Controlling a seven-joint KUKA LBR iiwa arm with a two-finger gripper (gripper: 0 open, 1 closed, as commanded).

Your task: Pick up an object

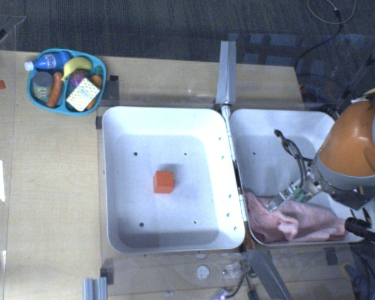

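Observation:
An orange cube (164, 182) lies near the middle of the left white bin (119, 167). A crumpled pink cloth (297, 222) lies along the front wall of the right white bin (262, 130). My gripper (280, 201) reaches in from the right and hangs low over the cloth's upper left part, touching it or just above it. The wrist with its orange band (355, 144) covers the right bin's right side.
A blue tray (32, 91) of toy food stands on the bench at the far left. A metal post (225, 74) rises behind the seam between the bins. A thin cable (288, 145) loops from the wrist over the right bin's floor.

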